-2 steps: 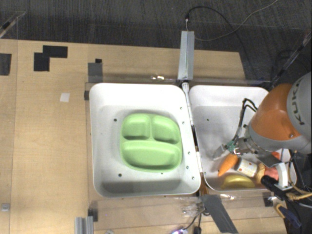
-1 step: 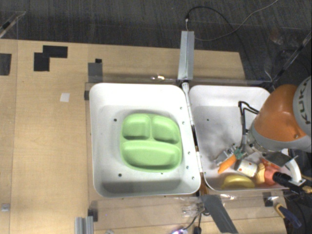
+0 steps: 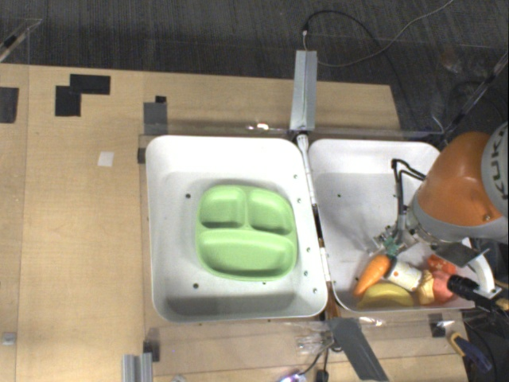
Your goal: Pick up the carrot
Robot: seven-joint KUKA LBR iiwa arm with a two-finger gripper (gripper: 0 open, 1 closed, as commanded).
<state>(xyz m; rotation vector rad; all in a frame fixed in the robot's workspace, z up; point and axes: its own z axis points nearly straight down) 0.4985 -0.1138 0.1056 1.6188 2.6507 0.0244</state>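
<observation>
Surveying from the left: the left shallow white plastic bin [image 3: 167,213] carries a pale green moulded plastic tray with three compartments [image 3: 245,231], lying flat near its middle. It plays no part in the present task and sits well apart from the work.

The right shallow white plastic bin [image 3: 350,173] holds a small heap of toy food crowded into its near corner. The tapered orange plastic carrot [image 3: 371,274] lies at the left of that heap, tilted, with its green-topped end pointing up toward the arm. Just beside it lie a yellow curved banana [image 3: 390,295], a short white cylindrical piece [image 3: 404,275] and a reddish piece of toy fruit [image 3: 439,285]; these touch or nearly touch one another. In my judgement the crowding leaves little room around the carrot for a clean approach.

The grey two-finger gripper [image 3: 391,243] is positioned low over the carrot's upper end, under the arm's orange band. The wrist blocks the view at that point, so how far it is open, and whether it has hold of anything, cannot be told. The carrot rests on the bin floor.
</observation>
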